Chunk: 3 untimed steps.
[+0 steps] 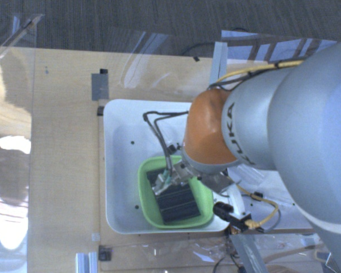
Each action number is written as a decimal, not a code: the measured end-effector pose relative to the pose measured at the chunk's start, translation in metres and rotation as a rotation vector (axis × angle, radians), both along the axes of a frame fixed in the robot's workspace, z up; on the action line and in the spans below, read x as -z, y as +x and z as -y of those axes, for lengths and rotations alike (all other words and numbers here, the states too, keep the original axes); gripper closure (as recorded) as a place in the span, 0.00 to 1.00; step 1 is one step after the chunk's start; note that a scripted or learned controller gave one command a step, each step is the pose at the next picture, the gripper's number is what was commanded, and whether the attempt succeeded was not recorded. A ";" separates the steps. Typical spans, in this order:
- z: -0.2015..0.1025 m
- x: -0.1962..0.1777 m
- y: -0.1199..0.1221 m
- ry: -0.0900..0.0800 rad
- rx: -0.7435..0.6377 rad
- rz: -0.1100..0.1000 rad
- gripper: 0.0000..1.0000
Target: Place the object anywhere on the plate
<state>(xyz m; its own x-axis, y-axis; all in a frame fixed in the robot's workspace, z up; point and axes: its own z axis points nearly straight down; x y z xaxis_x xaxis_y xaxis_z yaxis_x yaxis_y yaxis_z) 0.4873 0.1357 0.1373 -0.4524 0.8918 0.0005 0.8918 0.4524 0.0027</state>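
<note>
A green plate [143, 201] with a raised rim sits in the near part of the white bin [120, 152]. My gripper [162, 182] reaches down over the plate from the right, below the orange wrist band. A dark ribbed block [178, 203] lies over the plate's middle, right under the gripper. I cannot tell whether it is the object or part of the gripper. A small pale piece [166, 177] shows at the gripper's tip, too small to identify. The arm hides the plate's right side.
The bulky grey arm [295, 141] covers the right bin. A thin black cable [153, 121] loops over the bin's middle. Yellow wires [261, 218] hang near the front right. Tan bench top [57, 152] spreads to the left.
</note>
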 end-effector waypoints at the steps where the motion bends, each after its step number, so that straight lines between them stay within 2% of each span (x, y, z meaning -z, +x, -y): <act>1: 0.061 -0.048 0.022 0.000 -0.058 0.005 0.00; 2: 0.056 -0.048 0.036 0.000 -0.028 0.004 0.00; 3: 0.108 -0.063 0.049 -0.002 -0.078 0.005 0.00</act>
<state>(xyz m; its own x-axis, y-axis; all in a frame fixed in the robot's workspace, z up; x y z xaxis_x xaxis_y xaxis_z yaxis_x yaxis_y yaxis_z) 0.5363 0.0277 0.2006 -0.5201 0.8541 -0.0036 0.8541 0.5201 0.0067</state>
